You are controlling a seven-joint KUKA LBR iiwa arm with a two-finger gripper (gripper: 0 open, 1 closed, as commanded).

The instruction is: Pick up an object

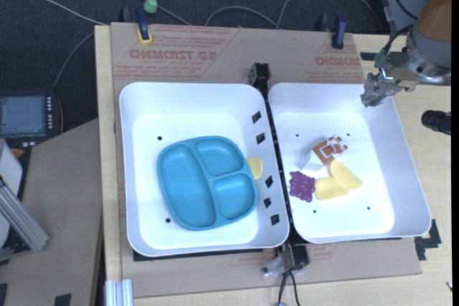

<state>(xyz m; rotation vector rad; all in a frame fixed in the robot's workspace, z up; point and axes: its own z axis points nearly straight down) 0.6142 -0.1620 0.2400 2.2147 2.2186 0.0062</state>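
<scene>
The blue tray point(206, 181) hides most of a yellow piece point(254, 168).

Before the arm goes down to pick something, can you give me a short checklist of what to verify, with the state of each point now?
1. Objects to pick lie in the right bin: ok. Purple grapes, two yellow pieces and a brown-and-white toy are there.
2. Gripper is above an object: not ok. It hangs at the bin's far right corner, away from the cluster.
3. Gripper carries nothing: ok, nothing seen in it.
4. Jaws open: cannot tell.
5. Objects stand apart: not ok. Grapes and yellow pieces touch.
6. Blue tray is out of the way: ok, it is in the left bin.
</scene>
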